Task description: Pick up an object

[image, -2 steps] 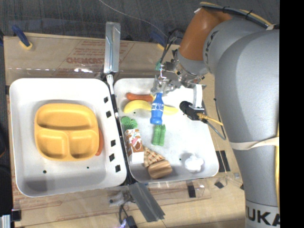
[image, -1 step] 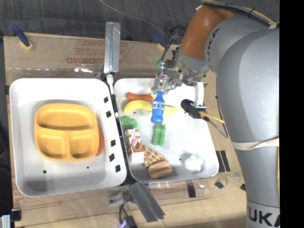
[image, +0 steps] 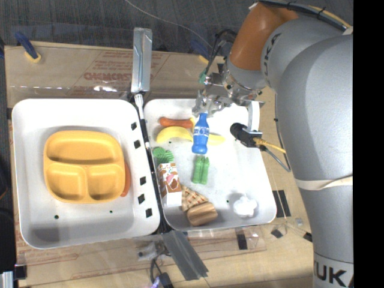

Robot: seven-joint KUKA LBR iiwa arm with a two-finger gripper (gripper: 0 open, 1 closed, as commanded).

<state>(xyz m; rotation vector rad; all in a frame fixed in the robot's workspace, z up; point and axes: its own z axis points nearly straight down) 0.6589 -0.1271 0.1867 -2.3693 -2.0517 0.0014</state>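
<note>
Low in the frame, waffle [image: 193, 198] and white lump [image: 244, 206] untouched in the right bin [image: 264, 179]; higher, at centre, blue bottle [image: 200, 134] hanging upright, clamped at its top by the tool [image: 204, 108], seemingly lifted; grasp apparently done, carrying off left.

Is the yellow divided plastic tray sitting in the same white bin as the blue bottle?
No, the yellow divided plastic tray lies in the left white bin, the blue bottle in the right white bin.
</note>
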